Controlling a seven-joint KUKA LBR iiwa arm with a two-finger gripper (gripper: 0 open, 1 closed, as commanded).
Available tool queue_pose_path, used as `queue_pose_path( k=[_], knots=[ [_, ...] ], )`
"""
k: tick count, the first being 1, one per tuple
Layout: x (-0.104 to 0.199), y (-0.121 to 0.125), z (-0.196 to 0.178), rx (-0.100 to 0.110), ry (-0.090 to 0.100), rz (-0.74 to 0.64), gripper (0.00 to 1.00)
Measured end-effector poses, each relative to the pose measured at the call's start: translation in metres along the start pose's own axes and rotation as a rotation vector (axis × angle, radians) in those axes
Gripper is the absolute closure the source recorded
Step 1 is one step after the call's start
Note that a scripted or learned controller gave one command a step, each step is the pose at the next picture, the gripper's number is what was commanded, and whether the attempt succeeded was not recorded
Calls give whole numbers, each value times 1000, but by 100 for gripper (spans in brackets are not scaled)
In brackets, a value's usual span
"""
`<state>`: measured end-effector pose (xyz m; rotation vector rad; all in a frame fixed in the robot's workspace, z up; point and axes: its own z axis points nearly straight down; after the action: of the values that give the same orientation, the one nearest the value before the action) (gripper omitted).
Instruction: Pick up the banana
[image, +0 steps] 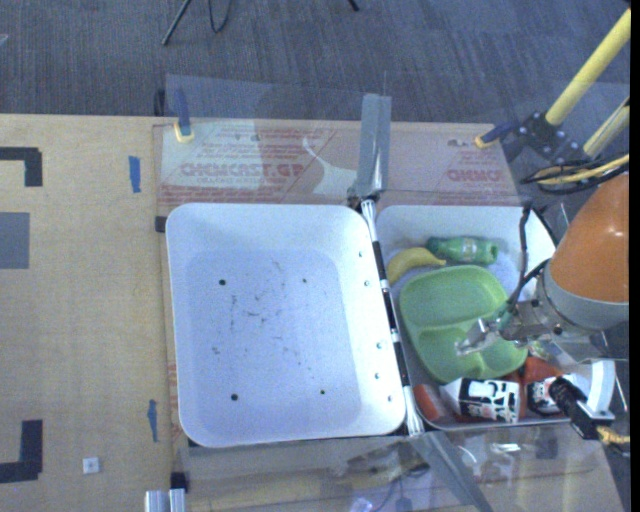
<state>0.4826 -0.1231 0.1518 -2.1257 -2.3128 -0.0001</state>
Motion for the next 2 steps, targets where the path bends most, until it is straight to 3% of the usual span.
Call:
queue_pose_path(
  k=[1, 2],
  knots=[
    [17, 4, 56, -16, -4, -262, 0],
    [31, 72, -33, -2, -1, -293, 0]
  ],
)
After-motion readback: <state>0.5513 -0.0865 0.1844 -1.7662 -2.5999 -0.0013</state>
